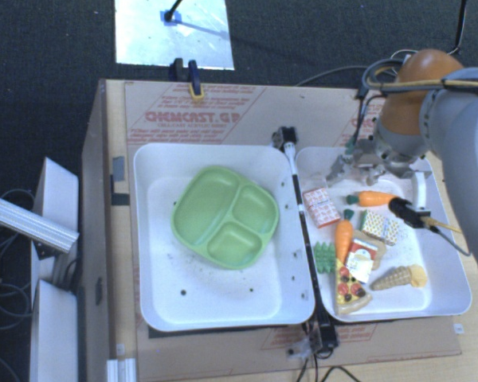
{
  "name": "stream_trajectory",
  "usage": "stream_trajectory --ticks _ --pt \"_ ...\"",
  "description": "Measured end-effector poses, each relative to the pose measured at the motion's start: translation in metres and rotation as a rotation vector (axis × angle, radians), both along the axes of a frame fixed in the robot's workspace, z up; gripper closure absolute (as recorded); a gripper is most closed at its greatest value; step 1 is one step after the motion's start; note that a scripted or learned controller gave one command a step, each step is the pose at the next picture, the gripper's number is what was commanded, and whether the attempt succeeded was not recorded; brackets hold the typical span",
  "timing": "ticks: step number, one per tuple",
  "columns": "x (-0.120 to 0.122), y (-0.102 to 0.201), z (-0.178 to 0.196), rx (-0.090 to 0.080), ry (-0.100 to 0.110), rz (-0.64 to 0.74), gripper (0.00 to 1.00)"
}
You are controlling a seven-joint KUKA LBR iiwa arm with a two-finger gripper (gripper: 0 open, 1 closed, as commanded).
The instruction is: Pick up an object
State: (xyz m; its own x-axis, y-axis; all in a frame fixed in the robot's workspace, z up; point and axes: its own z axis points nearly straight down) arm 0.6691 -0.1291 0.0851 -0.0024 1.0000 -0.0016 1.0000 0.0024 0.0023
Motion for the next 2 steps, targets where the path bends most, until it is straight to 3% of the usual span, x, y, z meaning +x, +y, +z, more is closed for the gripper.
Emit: stream_trajectory --ticks 2 --pt "0.0001 -0.015 0.0003 0.0 -0.001 -0.002 0.0"
